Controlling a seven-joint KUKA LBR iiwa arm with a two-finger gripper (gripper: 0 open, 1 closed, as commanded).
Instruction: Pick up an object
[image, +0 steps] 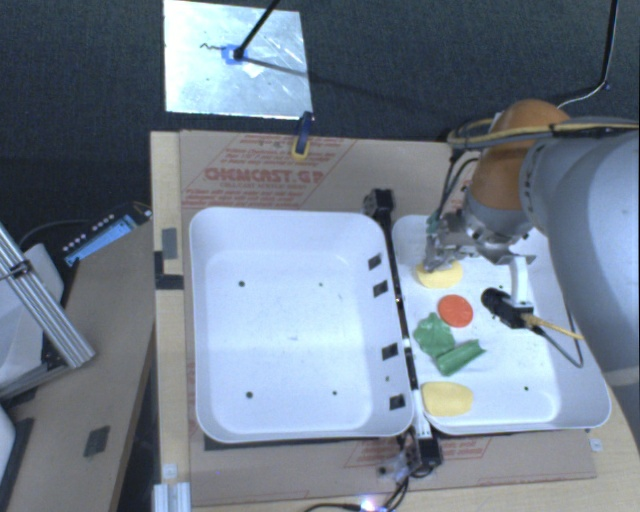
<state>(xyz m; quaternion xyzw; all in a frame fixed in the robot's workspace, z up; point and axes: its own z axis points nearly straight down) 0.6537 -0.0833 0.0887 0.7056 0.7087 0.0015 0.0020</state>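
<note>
The hand (436, 262) is being lowered onto a pale yellow disc (441, 276) at the far end of the right bin (575, 395); whether it is clenched cannot be told. The disc is being partly hidden beneath it. Nearby are being seen a red disc (456, 310), green pieces (446, 346) and a yellow piece (447, 398).
</note>
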